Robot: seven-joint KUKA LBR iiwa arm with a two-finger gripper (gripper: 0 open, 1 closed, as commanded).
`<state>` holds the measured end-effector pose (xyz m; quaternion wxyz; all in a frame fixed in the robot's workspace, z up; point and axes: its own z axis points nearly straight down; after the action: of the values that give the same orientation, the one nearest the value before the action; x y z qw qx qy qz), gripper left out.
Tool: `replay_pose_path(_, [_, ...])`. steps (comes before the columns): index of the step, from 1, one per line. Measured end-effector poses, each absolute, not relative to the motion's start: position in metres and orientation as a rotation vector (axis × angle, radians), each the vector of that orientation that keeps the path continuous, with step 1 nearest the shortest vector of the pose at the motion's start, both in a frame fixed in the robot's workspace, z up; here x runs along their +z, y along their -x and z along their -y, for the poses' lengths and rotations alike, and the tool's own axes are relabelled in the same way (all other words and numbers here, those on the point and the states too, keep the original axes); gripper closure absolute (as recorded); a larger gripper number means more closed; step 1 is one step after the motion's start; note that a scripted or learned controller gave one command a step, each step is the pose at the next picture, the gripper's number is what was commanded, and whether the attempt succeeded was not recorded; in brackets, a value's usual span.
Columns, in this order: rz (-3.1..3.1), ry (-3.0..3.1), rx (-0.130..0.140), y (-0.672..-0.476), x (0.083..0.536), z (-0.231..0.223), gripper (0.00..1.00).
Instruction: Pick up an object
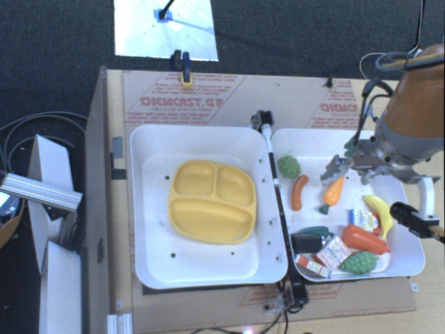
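While the left bin [146,207] holds a yellow divided plate [212,202], the right bin [410,259] holds the toys. Taking the orange carrot [333,191] as the landmark: a green broccoli [288,166] and a red sausage [298,192] lie to its left, a banana [379,210], a red pepper [364,239] and a green berry [358,263] to its lower right. The gripper [341,167] hangs just above the carrot's upper end; whether its fingers are spread or closed cannot be told.
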<state>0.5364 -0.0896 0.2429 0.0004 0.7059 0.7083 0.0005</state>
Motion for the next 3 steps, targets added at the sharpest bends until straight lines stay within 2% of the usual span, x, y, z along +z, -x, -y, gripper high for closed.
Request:
replay_pose_path(1, [-2.219, -2.219, 0.0, -0.571, 0.217, 0.159, 0.0])
replay_pose_path(2, [-2.222, -2.218, 0.002, -0.587, 0.084, 0.147, 0.0])
replay_pose_path(3, [-2.221, -2.216, 0.004, -0.588, 0.095, 0.147, 1.0])
